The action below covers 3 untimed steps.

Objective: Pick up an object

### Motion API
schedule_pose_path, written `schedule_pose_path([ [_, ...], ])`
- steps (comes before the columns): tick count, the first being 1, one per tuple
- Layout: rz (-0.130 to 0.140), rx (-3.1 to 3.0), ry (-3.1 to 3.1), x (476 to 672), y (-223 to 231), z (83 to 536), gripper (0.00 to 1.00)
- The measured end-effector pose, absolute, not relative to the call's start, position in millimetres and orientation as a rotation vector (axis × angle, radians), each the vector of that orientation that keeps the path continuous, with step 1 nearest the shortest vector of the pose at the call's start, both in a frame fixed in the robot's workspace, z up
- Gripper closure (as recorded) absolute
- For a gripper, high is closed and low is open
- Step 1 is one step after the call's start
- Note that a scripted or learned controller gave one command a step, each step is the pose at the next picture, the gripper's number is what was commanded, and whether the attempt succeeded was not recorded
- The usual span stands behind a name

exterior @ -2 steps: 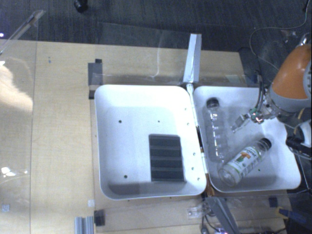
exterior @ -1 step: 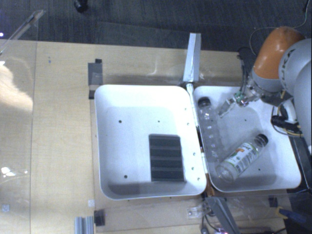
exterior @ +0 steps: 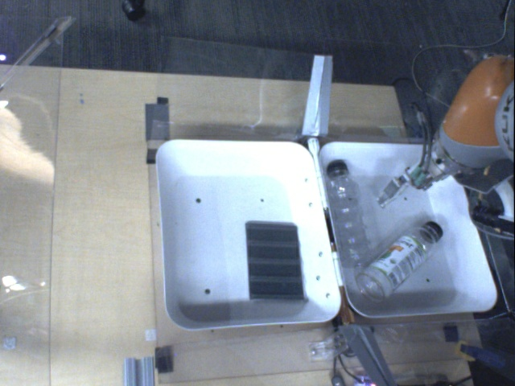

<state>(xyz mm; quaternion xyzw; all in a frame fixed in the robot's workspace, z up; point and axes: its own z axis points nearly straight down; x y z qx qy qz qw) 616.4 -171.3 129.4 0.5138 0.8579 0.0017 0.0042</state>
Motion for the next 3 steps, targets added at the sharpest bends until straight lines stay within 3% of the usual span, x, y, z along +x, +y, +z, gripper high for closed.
schedule_pose_path([
  [1, 0.005, 1.593, 2.694, 547.4, -206, 89, 0.00],
  [2, 0.008, 1.511, 2.738, 518.3, -163, 90, 0.00],
  [3, 0.014, 1.508, 2.730, 521.8, -162, 102, 1.00],
])
